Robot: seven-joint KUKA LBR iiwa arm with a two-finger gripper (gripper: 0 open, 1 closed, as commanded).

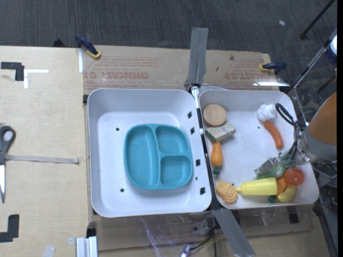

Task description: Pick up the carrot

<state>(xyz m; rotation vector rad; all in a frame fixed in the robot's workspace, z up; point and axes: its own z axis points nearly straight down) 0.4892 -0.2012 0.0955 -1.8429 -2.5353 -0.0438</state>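
Lying against the right bin's [252, 98] left wall, the carrot [216, 155] was untouched. Gripper [280, 164] sat low among toys; its finger state could not be determined.

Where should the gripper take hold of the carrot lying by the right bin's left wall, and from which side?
Probably across the carrot's orange body, at mid-length, coming straight down from above. It lies flat, running up and down the view, green top toward the corn cob. Fingers would close left-right, though the bin wall leaves little room on the left.
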